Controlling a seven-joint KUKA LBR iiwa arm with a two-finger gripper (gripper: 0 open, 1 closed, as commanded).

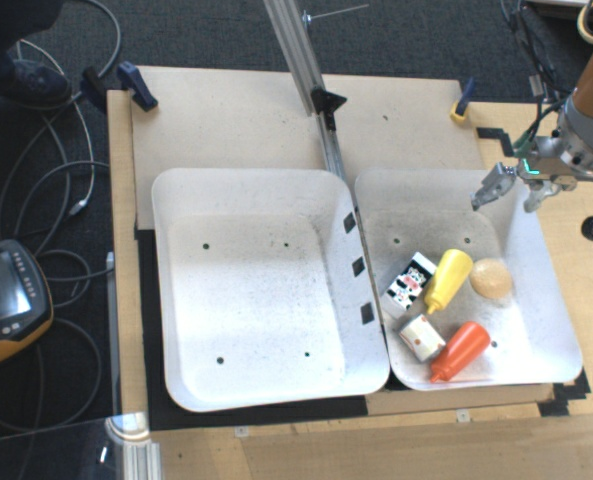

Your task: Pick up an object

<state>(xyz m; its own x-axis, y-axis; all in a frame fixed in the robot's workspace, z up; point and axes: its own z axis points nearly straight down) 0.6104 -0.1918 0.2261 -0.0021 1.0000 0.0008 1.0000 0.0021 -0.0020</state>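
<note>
My gripper hangs above the far right corner of the right bin, its two fingers spread open with nothing between them. Nearer the bin's front lies a cluster of objects: a yellow bottle, a tan rounded object, a black-and-white patterned box, a small white cup with a red mark, and an orange-red bottle. The gripper stands well behind and to the right of them, touching none.
The left bin sits beside the right one, split by a ridge with black clips. A metal pole slants up from the back. Blue and yellow clamps hold the board. Cables and a pendant lie left.
</note>
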